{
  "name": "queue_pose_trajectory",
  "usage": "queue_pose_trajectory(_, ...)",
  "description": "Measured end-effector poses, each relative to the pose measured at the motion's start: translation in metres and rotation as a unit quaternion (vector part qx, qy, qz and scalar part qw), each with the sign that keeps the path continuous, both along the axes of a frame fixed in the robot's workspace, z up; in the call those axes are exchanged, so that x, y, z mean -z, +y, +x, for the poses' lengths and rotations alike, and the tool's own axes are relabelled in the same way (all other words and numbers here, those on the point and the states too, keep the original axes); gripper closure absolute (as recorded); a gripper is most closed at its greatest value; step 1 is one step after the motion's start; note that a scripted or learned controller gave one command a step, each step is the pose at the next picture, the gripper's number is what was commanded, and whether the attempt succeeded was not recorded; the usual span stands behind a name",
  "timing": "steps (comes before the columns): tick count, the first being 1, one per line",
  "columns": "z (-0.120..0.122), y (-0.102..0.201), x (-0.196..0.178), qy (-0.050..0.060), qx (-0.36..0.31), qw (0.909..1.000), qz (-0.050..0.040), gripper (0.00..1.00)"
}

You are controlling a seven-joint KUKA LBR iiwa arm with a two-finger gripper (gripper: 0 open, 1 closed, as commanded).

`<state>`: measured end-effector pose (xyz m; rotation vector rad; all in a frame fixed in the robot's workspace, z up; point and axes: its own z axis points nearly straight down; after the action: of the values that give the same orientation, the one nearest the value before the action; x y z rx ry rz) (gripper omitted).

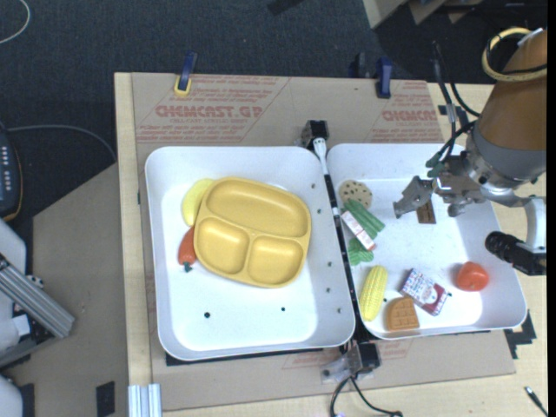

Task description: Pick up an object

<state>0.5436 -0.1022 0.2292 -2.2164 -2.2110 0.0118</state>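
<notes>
Toys lie scattered in the right bin [495,320], among them a corn cob [373,290] and a tomato [472,276]. The gripper [420,204] hovers above them with fingers spread and nothing between them; picking remains undone.

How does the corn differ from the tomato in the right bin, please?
The corn is yellow and long; the tomato is red and round. The corn lies near the bin's left wall, beside a cracker; the tomato sits alone near the right rim. Both are toy foods resting untouched, with the gripper above them.
</notes>
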Motion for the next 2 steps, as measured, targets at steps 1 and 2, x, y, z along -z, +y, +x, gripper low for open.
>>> queue_pose_trajectory(1,0.002,0.0,-0.006,-0.006,-0.001,1.0,-0.0008,0.0)
queue_pose_trajectory(2,-0.003,0.004,0.038,-0.003,-0.001,1.0,-0.0002,0.0)
